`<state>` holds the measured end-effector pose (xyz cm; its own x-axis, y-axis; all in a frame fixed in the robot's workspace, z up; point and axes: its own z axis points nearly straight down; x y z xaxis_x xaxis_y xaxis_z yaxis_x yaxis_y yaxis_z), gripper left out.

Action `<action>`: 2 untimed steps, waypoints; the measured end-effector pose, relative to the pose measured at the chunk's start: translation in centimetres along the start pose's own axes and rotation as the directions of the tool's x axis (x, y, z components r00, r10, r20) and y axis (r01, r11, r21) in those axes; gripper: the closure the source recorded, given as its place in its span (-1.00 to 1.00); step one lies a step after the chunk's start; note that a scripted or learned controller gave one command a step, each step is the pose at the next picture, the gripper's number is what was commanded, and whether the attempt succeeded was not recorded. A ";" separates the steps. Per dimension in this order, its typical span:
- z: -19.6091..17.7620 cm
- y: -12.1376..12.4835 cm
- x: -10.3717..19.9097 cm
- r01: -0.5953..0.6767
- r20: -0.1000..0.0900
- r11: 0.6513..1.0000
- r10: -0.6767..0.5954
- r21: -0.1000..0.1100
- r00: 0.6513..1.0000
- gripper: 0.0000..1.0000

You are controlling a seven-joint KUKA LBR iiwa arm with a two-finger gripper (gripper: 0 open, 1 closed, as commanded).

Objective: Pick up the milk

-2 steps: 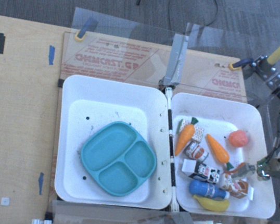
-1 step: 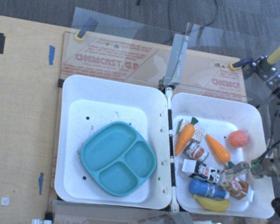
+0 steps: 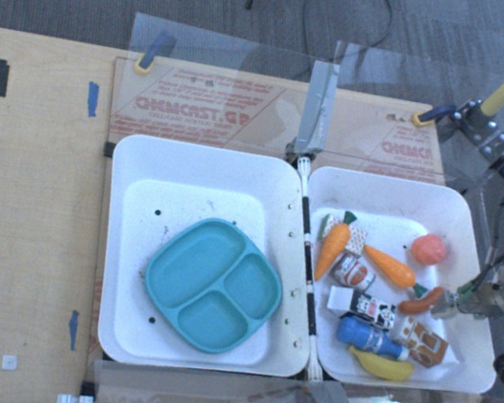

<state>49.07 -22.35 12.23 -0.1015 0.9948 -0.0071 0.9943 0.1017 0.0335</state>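
The milk (image 3: pixel 361 305) is a small white carton with black cow patches, lying on its side in the middle of the right bin (image 3: pixel 476 222). It rests between a small can (image 3: pixel 352 271) above it and a blue bottle (image 3: pixel 369 338) below it. My gripper (image 3: pixel 466 302) hovers low at the right bin's right side, just right of a red sausage (image 3: pixel 418 301) and about a hand's width right of the milk. Nothing shows in its grasp.
The right bin also holds two carrots (image 3: pixel 332 246) (image 3: pixel 390 266), a pink ball (image 3: pixel 429 250), a banana (image 3: pixel 381 365) and a brown box (image 3: pixel 425 344). A teal divided plate (image 3: pixel 212 284) lies in the left bin (image 3: pixel 143 169).
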 end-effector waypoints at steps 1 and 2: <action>0.0 0.0 0.1 0.001 -0.001 1.000 -0.001 0.001 1.000 -1.00; 1.6 0.7 -0.2 0.290 0.011 0.957 -0.290 -0.013 0.957 -1.00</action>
<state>49.82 -22.51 10.65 -0.3854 0.9224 -0.0271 0.9214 0.3862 0.0430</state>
